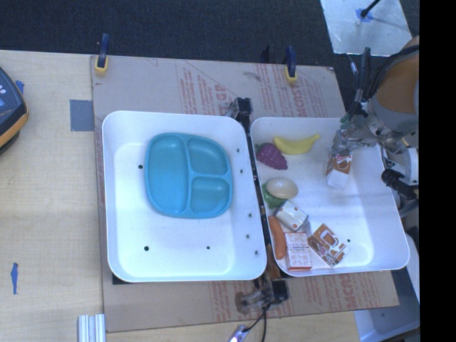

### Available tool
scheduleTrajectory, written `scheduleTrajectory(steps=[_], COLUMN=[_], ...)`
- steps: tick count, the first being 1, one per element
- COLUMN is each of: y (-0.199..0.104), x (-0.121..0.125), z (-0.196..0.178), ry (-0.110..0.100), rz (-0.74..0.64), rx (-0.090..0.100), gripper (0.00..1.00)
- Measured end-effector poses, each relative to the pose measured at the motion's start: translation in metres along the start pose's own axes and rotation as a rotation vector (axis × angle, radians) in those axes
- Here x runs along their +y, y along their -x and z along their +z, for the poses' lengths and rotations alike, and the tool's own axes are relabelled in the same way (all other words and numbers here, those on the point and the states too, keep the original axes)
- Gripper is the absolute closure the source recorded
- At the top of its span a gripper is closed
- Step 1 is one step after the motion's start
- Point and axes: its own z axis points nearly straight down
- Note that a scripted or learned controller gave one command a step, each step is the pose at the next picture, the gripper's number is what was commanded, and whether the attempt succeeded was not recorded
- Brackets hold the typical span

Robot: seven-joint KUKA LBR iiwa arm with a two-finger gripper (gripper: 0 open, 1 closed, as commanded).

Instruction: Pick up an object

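Gripper [342,147] hangs in the right bin [385,262], far side, with a small carton [339,169] seemingly pinched between its fingers at the top. To finish well, I'd judge a straight, slow lift is needed, keeping clear of the banana [296,144] to its left. The carton looks white with a brown upper part, upright, right of the grapes [271,156].

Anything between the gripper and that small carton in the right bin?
Nothing visible. The gripper sits directly over the small carton in the right bin; the banana lies off to the side, apart from both.
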Motion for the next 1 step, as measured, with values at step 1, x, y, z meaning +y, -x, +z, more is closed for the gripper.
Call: scheduleTrajectory(steps=[1], y=[-0.0947], x=[0.0197], z=[-0.0666], ry=[-0.033], rz=[0.005], rx=[0.017], gripper=[1.0])
